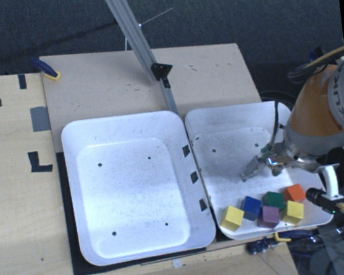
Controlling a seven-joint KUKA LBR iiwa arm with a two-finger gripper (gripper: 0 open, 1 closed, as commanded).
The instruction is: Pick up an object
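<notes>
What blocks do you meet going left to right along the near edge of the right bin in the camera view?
Yellow block → blue block → purple block → second yellow block. The green block and orange block sit just behind, overlapping these columns, so they are left out.

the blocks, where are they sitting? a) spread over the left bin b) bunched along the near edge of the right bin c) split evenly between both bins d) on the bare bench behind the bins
b: the blocks all cluster along the near edge of the right bin.
</notes>
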